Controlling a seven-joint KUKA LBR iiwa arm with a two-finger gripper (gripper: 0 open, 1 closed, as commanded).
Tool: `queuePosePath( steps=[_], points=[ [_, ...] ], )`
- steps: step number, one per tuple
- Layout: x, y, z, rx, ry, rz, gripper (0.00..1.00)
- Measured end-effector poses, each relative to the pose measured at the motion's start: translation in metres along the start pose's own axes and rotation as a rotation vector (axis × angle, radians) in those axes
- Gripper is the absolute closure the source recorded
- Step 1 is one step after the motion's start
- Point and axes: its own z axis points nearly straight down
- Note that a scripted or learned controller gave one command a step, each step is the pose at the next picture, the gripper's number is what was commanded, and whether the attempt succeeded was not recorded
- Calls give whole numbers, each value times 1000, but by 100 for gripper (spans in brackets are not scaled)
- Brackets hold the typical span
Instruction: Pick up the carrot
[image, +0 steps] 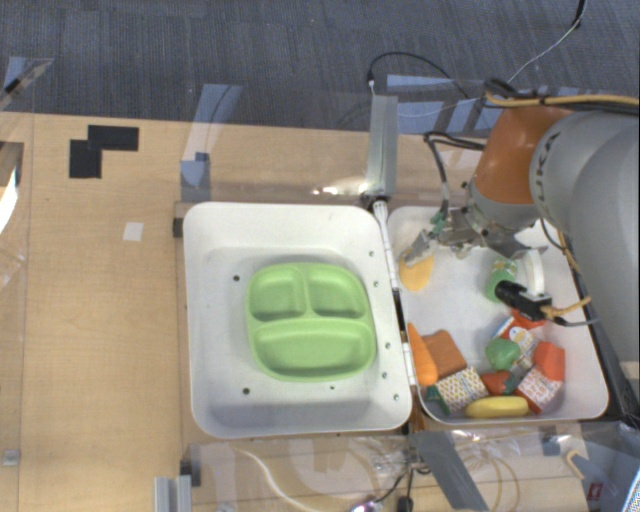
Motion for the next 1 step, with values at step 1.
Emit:
queuePosePath(
  steps=[1],
  points=[
    [1, 5, -17, -15, -3, -3, 100]
  ],
)
